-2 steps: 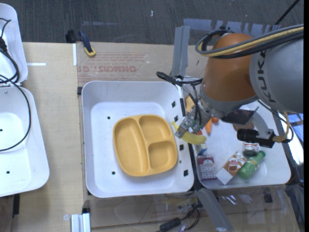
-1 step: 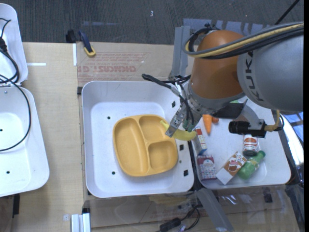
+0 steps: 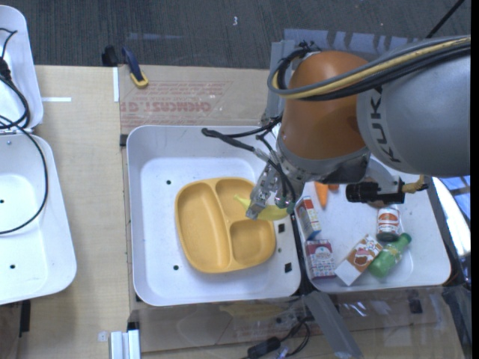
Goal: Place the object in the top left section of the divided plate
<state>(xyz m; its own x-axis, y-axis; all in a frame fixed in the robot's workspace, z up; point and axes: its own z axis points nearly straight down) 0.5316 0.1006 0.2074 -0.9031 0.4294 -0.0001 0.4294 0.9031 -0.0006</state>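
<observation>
A yellow divided plate lies in the left white bin. It has one long section on its left and two smaller sections on its right. My gripper hangs low over the plate's upper right section, at the rim nearest the right bin. A thin yellow-green object lies in that section right under the gripper, partly hidden by it. Whether the gripper touches or holds it cannot be made out. The arm's orange band looms over the bins' shared edge.
The right bin holds an orange carrot-like piece, two small red-and-white cartons, a brown-labelled box, a small jar and a green bottle. Black cables cross the left bin's far edge.
</observation>
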